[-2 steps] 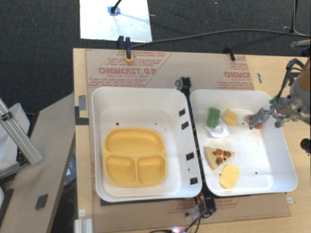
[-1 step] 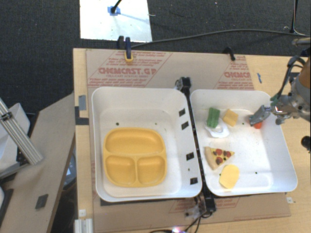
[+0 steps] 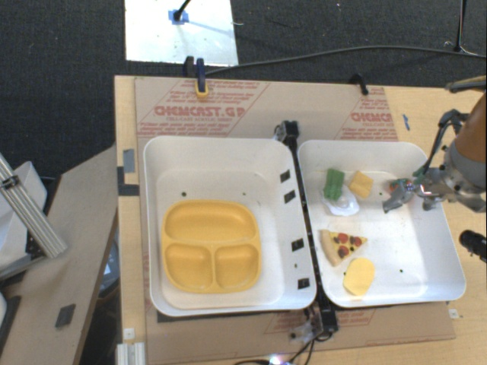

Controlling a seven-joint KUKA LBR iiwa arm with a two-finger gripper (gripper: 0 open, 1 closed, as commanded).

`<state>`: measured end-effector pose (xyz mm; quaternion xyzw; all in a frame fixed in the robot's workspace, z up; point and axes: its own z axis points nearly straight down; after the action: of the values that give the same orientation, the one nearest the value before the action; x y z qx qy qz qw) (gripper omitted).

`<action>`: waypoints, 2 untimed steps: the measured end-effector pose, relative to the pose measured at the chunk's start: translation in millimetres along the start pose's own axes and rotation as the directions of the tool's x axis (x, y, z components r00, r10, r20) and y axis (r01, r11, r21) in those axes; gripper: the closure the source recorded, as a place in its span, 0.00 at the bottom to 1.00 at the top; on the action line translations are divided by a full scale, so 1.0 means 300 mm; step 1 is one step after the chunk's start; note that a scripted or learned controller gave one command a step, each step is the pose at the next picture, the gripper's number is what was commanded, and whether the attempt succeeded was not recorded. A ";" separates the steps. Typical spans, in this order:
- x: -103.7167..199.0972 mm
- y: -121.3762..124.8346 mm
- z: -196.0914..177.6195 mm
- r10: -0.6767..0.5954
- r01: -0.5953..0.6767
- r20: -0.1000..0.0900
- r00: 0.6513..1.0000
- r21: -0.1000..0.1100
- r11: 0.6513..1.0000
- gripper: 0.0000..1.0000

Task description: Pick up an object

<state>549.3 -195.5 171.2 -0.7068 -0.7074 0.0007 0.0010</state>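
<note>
The right bin (image 3: 434,242) holds several toy foods: a green piece (image 3: 334,182), a yellow cheese block (image 3: 361,183), a white piece (image 3: 343,204), a pizza slice (image 3: 342,245) and a flat yellow piece (image 3: 359,277). My gripper (image 3: 396,195) hangs over the right bin's upper right part, just right of the cheese block and apart from it. Nothing shows between its fingers.
The left bin (image 3: 163,166) holds a yellow divided tray (image 3: 212,245). A black divider with clips (image 3: 300,219) runs between the bins. The arm (image 3: 464,173) enters from the right edge. Cardboard underlies both bins.
</note>
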 end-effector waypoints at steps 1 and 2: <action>0.016 -0.032 0.174 0.000 0.000 -0.001 1.000 0.001 1.000 0.00; 0.017 -0.032 0.295 0.000 0.000 0.000 1.000 -0.001 1.000 0.00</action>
<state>539.5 -190.3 82.6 -0.7068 -0.7074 0.0002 0.0008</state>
